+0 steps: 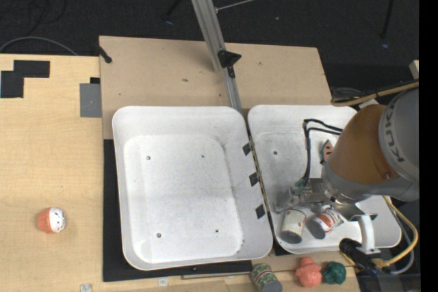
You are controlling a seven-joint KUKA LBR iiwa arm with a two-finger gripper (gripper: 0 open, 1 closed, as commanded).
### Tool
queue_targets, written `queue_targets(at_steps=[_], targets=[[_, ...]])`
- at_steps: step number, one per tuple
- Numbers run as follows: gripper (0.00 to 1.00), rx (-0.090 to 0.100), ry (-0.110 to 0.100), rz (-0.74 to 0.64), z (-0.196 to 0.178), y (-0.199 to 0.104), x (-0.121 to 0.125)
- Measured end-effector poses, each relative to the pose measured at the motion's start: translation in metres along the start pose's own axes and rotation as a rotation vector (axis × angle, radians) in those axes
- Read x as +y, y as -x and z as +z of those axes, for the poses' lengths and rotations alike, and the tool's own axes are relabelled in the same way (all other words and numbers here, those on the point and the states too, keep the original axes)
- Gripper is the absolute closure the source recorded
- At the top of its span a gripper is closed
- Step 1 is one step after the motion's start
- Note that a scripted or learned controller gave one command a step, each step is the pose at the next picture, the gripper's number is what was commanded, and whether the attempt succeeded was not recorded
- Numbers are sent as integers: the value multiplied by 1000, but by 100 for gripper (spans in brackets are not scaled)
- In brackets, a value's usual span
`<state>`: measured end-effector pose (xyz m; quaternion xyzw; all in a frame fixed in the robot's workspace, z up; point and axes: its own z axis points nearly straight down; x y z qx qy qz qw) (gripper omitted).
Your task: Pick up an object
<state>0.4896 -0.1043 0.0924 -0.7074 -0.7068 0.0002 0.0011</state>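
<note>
The grey arm with its orange wrist band reaches low into the right-hand shallow white bin, its two-finger gripper hanging just above a small white cup and a tipped white-and-red can near that bin's front edge, presumably lined up for a grab. Whether it is open or closed cannot be told, and nothing is visibly held. Partial white letters "KU" mark the arm's grey casing; the can's label is unreadable.
</note>
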Motion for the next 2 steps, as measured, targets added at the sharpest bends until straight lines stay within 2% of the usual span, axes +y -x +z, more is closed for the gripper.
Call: queue_targets(at_steps=[1, 2], targets=[[100, 2, -1, 5, -10, 1, 0], [100, -1, 2, -2, -56, -6, -3]])
